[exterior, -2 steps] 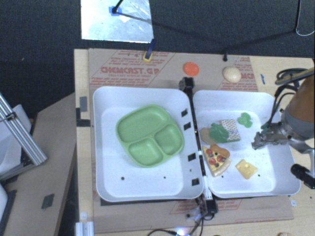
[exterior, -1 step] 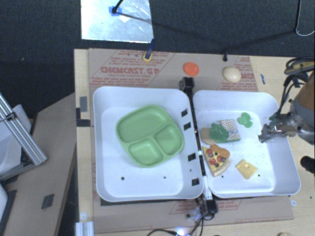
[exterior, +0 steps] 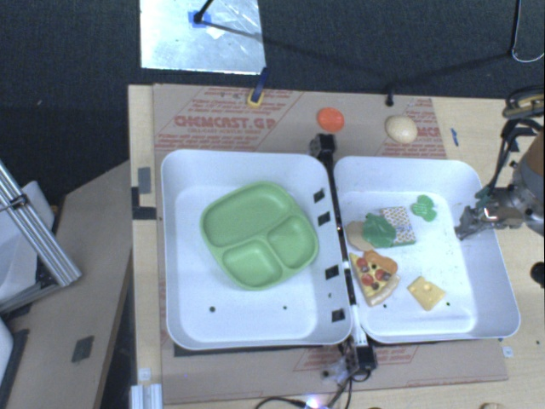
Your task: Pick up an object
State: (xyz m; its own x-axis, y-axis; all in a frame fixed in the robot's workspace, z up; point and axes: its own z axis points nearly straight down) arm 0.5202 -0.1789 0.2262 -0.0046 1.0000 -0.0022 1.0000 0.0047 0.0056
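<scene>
Camera view: the tool [exterior: 473, 222] hovers at the right bin's [exterior: 490, 301] three o'clock rim, carrying nothing; whether it is released or clenched cannot be told. The pizza slice [exterior: 375, 276], cheese wedge [exterior: 427, 294] and green leafy toy [exterior: 378, 229] lie unlifted toward nine o'clock; the pick is not yet made

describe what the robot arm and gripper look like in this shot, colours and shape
At the right edge of the camera view, the gripper is a small metallic grey piece tapering to thin dark tips. Behind it sits a bulkier grey wrist block, and above that a thin dark frame or cable loop with a yellowish band on top.
</scene>
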